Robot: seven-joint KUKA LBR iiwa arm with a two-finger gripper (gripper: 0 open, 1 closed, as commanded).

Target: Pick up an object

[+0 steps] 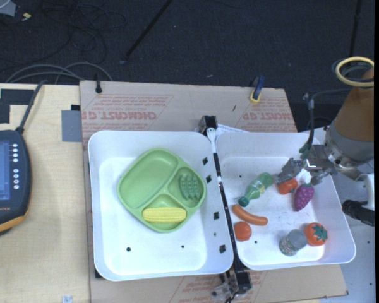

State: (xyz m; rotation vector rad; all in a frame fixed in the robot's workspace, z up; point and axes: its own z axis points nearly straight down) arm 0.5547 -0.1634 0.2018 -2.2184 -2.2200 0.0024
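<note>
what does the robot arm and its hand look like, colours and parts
The arm has a broad orange band above a grey wrist section. Below it sits a metallic grey hand with thin dark fingers. A dark cable runs beside the wrist.

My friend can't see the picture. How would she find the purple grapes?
Look in the right bin, the one full of toy food, not the one with the green plate. The grapes lie near its far right side, just below the gripper, beside a small red piece. They are the one purple, bumpy thing there.
</note>
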